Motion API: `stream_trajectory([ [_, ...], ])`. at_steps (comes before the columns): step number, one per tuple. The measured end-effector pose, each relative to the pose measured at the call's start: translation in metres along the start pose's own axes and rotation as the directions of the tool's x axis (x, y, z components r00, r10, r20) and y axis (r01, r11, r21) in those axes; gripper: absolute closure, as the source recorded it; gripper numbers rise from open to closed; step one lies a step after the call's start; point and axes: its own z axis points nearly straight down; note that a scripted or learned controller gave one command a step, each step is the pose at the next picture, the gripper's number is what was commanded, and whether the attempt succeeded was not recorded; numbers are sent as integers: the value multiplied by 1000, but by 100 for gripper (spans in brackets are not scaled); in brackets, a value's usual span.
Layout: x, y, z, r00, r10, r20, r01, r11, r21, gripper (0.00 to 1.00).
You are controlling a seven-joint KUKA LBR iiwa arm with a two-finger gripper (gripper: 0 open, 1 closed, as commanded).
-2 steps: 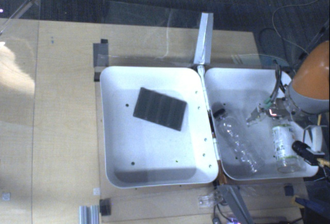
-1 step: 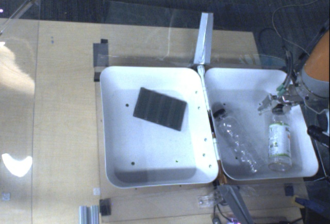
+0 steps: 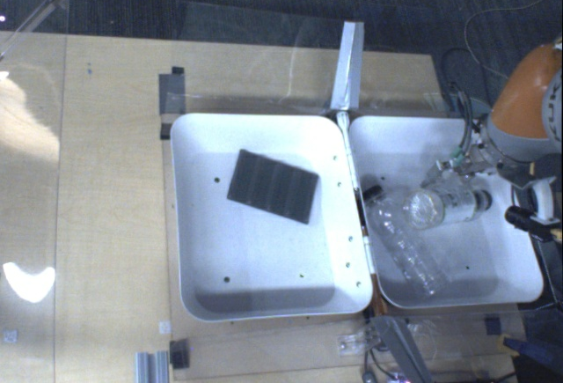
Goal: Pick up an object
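Note:
A dark grey ribbed rectangular pad [image 3: 273, 186] lies flat in the left bin [image 3: 202, 284]. In the right bin [image 3: 519, 284] a clear plastic bottle [image 3: 437, 206] lies on its side, with a crumpled clear plastic piece [image 3: 403, 247] just in front of it. A small black item [image 3: 372, 192] rests by that bin's left wall. My gripper [image 3: 461, 165] hangs at the right bin's far right, directly above the clear bottle's upper edge and very close to it. Nothing is visibly held.
A metal divider post [image 3: 347, 64] stands behind the seam between the bins. The arm's orange band [image 3: 528, 95] and grey wrist cover the right bin's far right corner. Wooden bench [image 3: 88, 196] stretches to the left of the bins.

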Motion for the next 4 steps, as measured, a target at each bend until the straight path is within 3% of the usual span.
stream_trajectory([
  [1, 60, -14, -2, 982, -187, -1, 187, 982, -3, 0],
  [2, 60, -11, -15, 982, -187, 4, 187, 982, -11, 100],
  [3, 132, 30, -99, 980, -197, -3, 197, 980, 1, 100],
  [4, 132, 30, -98, 981, -196, -4, 196, 981, 2, 0],
])
